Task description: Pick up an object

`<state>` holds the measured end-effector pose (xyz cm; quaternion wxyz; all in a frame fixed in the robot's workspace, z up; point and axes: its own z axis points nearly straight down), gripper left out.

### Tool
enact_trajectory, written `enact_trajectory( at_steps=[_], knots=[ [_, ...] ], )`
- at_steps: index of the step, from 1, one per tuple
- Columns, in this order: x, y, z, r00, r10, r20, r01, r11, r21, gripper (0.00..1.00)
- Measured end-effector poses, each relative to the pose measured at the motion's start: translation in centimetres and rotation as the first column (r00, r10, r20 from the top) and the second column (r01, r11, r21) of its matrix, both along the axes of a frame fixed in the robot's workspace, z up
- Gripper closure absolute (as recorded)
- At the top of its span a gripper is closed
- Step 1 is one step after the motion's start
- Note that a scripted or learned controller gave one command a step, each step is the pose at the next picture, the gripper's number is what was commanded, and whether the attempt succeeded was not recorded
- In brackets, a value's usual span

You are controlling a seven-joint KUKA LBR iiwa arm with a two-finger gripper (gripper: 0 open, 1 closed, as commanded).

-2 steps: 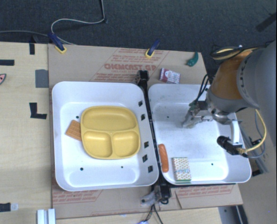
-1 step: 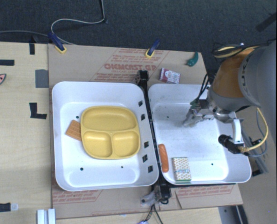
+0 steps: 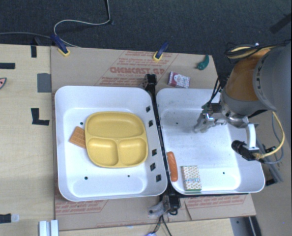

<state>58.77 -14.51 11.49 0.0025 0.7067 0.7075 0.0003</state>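
Arm comes in from the right w/ the gripper (image 3: 203, 123) low over the right bin (image 3: 219, 154), upper-middle part, above bare white floor. Fingers point down-left; whether they're apart or together I cannot tell from this angle, and nothing shows between them, so no grasp to claim. Candidates in that bin: an orange carrot-like piece (image 3: 172, 165) lying along the left wall near the divider, and a small green-white box (image 3: 191, 177) just beside it at the bin's near edge. Both sit well apart from the gripper, toward the front-left corner. Left bin (image 3: 67, 181) has a yellow divided tray (image 3: 117, 138) w/ a tan wafer-like piece (image 3: 78, 137) tucked at its left edge. Judgement: approach/search phase, pick not yet made. Next move prob. needs a shift toward the front-left corner, centring over box or carrot; the carrot's spot against the wall leaves little finger room, so the box looks the easier target.
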Motion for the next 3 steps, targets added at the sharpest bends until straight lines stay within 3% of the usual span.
enact_trajectory(
  at_steps=[3],
  knots=[
    [0.0, 0.1, 2.8, 1.000, 0.002, -0.002, -0.002, 1.000, 0.002, 1.00]
  ],
)
